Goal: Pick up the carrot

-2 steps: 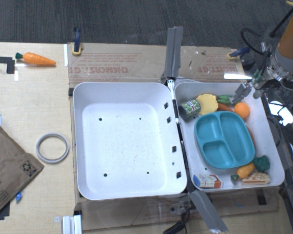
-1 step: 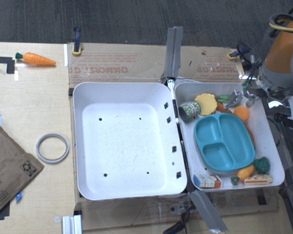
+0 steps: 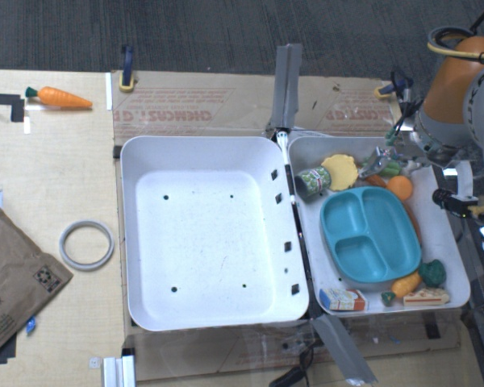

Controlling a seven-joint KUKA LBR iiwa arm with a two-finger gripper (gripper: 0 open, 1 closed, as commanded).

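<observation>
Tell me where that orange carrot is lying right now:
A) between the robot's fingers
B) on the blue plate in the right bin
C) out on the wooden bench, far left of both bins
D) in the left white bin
C: the carrot lies on the wooden bench near the top-left corner, well outside the left bin and far from the gripper.

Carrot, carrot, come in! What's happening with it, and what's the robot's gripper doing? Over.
Gripper low at right bin's back edge, among toys. Carrot on bench far left, outside both bins, untouched. Left bin lies between them.
</observation>
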